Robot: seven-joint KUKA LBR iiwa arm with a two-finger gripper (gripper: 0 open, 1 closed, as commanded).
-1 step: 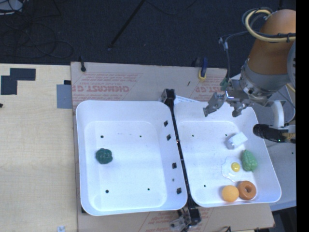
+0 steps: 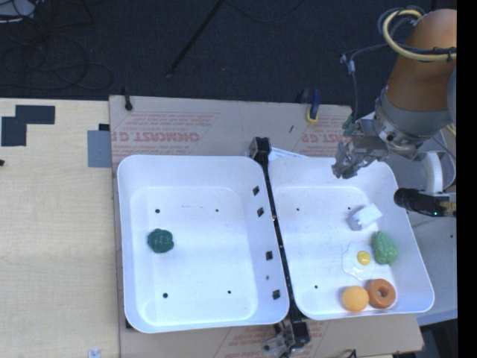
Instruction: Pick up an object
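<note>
Look to the upper right of the camera view and you will find the gripper hanging over the far rim of the right bin, near that bin's back right corner. The arm comes down to it from the right, its orange band just above the grey wrist. From this slanted angle the dark gripper parts merge into one mass, so you cannot tell how it is set. Nothing is visibly caught in it, and it touches none of the objects. Those lie well apart from it, along the right side of the same bin. Nearest to it is a small white block. Below that sits a green leafy toy, just beside a fried egg toy on its left. Near the front right corner you have an orange ball touching a brown doughnut. In the left bin a dark green lump rests alone near the left wall. Both bins sit side by side on a cardboard sheet, joined by a black strip between them.
</note>
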